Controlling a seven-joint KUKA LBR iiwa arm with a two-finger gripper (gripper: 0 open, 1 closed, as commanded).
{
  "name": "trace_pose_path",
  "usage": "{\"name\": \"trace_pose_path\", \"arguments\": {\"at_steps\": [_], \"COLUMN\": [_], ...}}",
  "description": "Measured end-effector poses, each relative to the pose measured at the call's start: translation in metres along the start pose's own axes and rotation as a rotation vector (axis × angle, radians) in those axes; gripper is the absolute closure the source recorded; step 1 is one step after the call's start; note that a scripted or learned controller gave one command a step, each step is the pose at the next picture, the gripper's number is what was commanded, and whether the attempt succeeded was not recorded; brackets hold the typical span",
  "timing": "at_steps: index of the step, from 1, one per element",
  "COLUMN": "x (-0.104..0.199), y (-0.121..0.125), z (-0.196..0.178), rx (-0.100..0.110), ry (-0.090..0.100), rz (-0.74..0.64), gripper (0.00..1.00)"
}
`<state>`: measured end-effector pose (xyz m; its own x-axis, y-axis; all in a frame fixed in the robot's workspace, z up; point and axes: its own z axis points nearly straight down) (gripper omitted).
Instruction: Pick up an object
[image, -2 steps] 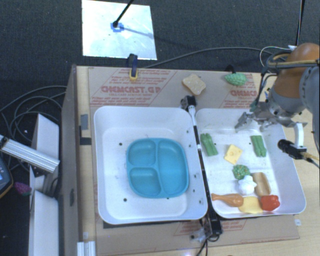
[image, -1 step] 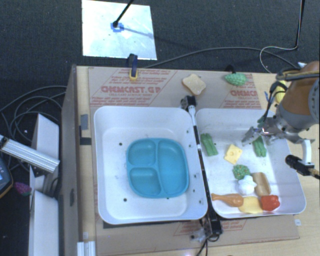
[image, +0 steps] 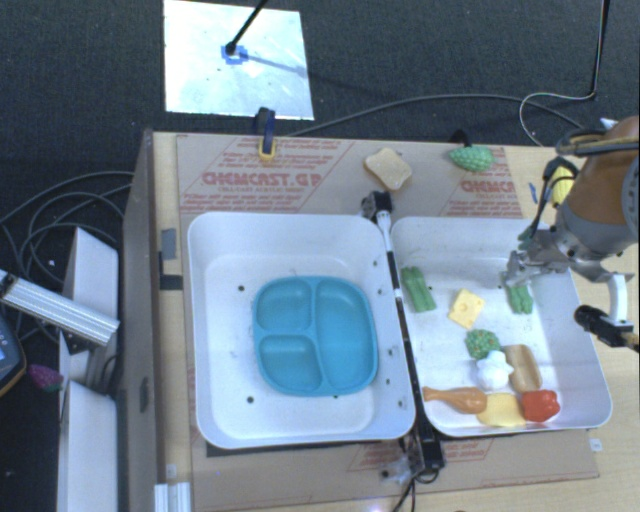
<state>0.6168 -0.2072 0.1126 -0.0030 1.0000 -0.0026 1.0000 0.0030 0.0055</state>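
- My gripper (image: 519, 272) is low in the right bin (image: 590, 340), right over a small green toy vegetable (image: 519, 297) near the far wall.
- Can't tell how the fingers are set.
- Looks light, hard, slick plastic; I'd pinch across its narrow middle.

Grey arm (image: 600, 225) (orange band above)

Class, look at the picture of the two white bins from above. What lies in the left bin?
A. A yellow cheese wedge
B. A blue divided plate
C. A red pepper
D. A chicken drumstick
B: the blue divided plate lies alone in the left bin, while the cheese wedge, red pepper and drumstick all lie in the right bin.
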Motion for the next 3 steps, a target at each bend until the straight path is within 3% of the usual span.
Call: {"name": "trace_pose_path", "arguments": {"at_steps": [1,2,3], "x": [0.023,0.023,0.073], "y": [-0.042,-0.042,-0.079], "z": [-0.066,-0.066,-0.039], "rx": [0.002,0.003,0.005], "ry": [0.002,0.002,0.003], "rz": [0.001,0.002,0.000], "gripper": [1.00,0.00,0.00]}}
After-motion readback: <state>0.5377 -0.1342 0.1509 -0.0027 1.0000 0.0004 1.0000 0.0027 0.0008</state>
